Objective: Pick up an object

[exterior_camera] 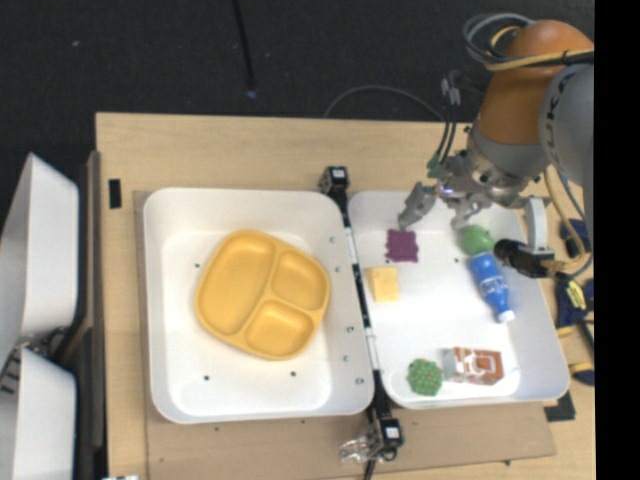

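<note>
Two fingers of the gripper (441, 206) spread apart, gripping nothing, poised above the right bin (535, 353), purple block (402, 245) just below the left finger, green ball (476, 238) just below the right finger.

High slanted view over 2 bins (160, 268)

Tan wooden bench (120, 298) is carrying two shallow white bins side by side (edges touching): left bin (175, 368) and right bin (535, 353), both lying flat on it.
</note>
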Controlling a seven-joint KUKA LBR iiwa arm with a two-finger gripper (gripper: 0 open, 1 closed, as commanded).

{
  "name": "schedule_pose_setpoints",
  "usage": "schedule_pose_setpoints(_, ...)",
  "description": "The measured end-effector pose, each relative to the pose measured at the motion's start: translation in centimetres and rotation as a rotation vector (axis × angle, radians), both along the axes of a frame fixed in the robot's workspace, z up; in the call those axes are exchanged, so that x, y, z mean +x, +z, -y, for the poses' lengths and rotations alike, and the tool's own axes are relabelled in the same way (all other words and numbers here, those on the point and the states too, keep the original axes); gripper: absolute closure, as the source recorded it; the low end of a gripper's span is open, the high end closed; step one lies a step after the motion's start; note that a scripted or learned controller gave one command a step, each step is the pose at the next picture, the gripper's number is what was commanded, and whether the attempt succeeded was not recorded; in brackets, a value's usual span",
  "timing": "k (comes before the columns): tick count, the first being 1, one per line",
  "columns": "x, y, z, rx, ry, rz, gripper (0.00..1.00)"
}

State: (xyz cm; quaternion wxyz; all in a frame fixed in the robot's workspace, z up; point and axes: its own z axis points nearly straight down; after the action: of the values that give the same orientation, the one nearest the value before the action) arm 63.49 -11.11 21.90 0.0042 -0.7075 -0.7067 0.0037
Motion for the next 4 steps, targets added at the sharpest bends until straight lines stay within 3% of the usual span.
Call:
schedule_pose_setpoints(1, 0.3, 0.8, 0.0, -0.001, 0.002, 0.013, 0.00)
schedule_pose_setpoints(3, -0.1, -10.9, -1.1, -0.002, 0.001, 0.008, 0.00)
schedule_pose_setpoints(4, -0.1, -11.8, -1.0, -0.003, 0.000, 0.011, 0.00)
